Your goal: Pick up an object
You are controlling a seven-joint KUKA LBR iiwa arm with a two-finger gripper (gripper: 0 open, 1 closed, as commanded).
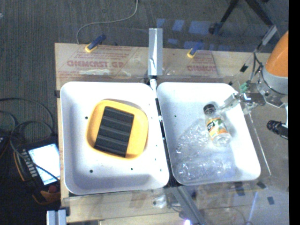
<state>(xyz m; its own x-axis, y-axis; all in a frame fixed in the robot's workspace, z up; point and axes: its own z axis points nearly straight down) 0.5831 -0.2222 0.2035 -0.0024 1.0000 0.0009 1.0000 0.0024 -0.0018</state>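
Observation:
A small clear bottle (216, 125) with a black cap and an orange-and-green label lies in the right bin (187, 95), cap pointing to the upper left. Crumpled clear plastic (201, 153) lies below and to the left of it. In the left bin (75, 139) rests a yellow rounded block (97, 114) with a black ridged pad (114, 131) on top. My gripper (236, 99) hangs over the right bin's upper right corner, just right of the bottle's cap and apart from it. The arm's orange band (281, 55) is at the right edge.
A metal divider post (154, 50) stands behind the seam between the bins. Two yellow-and-blue clamps (95, 42) (194, 50) sit on the wooden board behind. Cables and a tablet (43, 159) lie on the floor to the left.

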